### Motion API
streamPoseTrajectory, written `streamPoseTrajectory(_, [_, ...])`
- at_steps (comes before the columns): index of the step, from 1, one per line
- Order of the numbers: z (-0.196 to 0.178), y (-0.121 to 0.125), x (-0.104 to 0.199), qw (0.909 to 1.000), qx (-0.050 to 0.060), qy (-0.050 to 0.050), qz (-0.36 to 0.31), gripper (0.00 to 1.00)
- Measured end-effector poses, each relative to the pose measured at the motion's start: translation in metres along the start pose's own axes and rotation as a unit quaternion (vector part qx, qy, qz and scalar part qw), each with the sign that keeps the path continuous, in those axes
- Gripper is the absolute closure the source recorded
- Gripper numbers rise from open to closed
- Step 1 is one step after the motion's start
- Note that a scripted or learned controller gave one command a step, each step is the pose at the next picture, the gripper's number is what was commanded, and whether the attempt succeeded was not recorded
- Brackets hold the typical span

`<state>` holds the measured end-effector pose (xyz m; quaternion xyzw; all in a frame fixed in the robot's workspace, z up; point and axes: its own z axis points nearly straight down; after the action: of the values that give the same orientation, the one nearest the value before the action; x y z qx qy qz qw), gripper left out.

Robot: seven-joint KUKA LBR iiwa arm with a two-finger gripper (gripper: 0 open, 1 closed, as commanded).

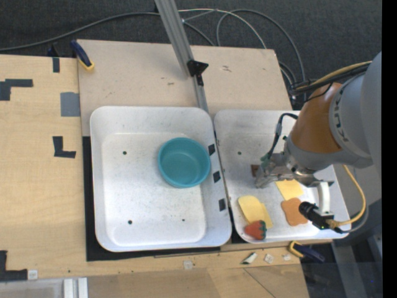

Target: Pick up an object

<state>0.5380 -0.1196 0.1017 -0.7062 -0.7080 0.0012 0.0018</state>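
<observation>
My gripper (pixel 263 174) is low in the right bin (pixel 239 132), near its middle, reaching in from the right under the orange wrist band. Just right of it lies a yellow flat piece (pixel 289 188). Nearer the front edge lie a pale yellow block (pixel 252 208), a red strawberry-like toy (pixel 254 230) and an orange piece (pixel 291 213). A teal bowl (pixel 183 161) stands upright in the left bin (pixel 111 166). Nothing visible sits between the gripper's tips.
A metal pole (pixel 180 36) slants up from the seam between the bins. Cables (pixel 248 23) run across the dark floor behind. A blue-and-yellow clamp (pixel 82 55) sits at the board's back left corner, another clamp (pixel 304 251) at the front right.
</observation>
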Motion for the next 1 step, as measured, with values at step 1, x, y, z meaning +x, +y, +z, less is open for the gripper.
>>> streamPoseTrajectory(1, [-0.0429, 0.0013, -0.0049, 1.0000, -0.003, -0.001, 0.001, 1.00])
